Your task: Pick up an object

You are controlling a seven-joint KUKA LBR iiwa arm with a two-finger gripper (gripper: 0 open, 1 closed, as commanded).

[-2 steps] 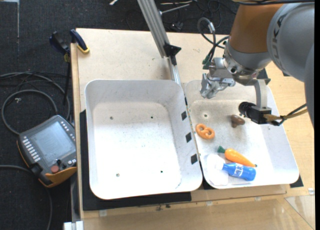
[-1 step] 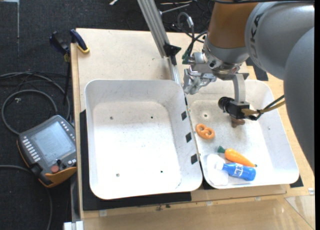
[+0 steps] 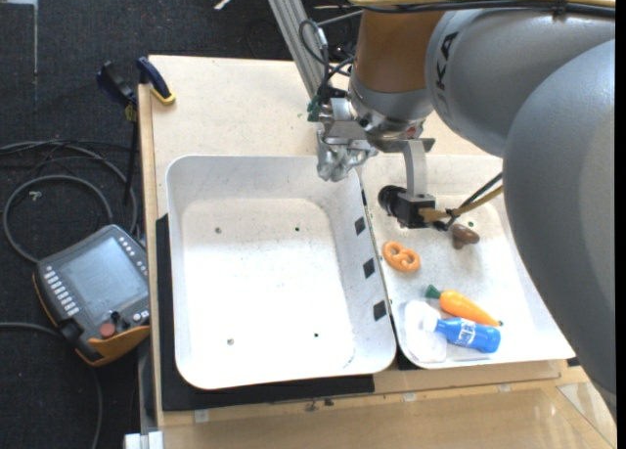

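Orange pretzel (image 3: 401, 256) apart from jaws

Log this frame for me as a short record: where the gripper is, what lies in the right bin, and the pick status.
gripper: at the far end of the wall between the two bins
right bin: orange pretzel, toy carrot, blue bottle, small brown item
near end of bin: carrot and bottle side by side
pick status: no object seen at the gripper

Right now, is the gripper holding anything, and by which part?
Nothing visible in it. The gripper hangs at the left bin's far right corner; pretzel, carrot and blue bottle lie apart in the right bin.
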